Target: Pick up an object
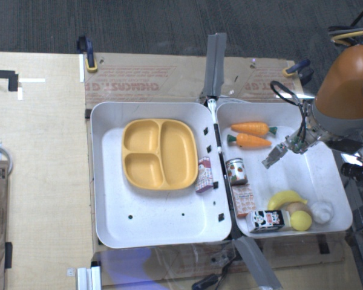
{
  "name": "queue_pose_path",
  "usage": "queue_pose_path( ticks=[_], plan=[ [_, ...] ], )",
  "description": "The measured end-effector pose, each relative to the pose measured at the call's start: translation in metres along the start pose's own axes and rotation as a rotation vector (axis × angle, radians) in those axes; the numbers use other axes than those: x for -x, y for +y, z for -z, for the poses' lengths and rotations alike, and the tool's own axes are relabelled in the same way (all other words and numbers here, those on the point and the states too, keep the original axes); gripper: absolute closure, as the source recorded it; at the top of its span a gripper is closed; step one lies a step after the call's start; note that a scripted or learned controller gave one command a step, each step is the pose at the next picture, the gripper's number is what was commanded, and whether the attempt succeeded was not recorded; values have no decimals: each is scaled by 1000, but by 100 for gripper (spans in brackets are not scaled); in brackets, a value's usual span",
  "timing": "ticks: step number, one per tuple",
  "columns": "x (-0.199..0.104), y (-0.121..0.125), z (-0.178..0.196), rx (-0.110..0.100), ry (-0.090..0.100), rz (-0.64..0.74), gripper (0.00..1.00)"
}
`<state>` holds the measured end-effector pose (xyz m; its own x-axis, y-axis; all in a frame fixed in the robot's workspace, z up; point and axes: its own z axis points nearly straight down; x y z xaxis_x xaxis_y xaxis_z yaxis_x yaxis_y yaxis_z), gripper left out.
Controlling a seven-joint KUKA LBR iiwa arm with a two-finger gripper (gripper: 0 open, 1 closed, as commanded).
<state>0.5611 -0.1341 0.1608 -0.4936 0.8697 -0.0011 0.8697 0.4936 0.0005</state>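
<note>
Now tool (276,156) hovers beside carrots (251,134).

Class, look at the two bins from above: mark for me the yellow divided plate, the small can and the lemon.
yellow divided plate (176,147), camera view, on its large right compartment.
small can (235,171), camera view, on its labelled side.
lemon (300,220), camera view, on its rounded middle.

The grey arm (345,95) reaches in from the right, its hand (273,157) angled down-left, hanging free.
</note>
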Motion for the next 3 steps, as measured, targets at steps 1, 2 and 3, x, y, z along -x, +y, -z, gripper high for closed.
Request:
queue_pose_path(
  ticks=[1, 2, 3],
  plan=[
    [17, 80, -68, 1, -1, -34, 0],
    [16, 80, -59, -1, -1, -31, 100],
    [38, 53, 41, 1, -2, 48, 100]
  ],
)
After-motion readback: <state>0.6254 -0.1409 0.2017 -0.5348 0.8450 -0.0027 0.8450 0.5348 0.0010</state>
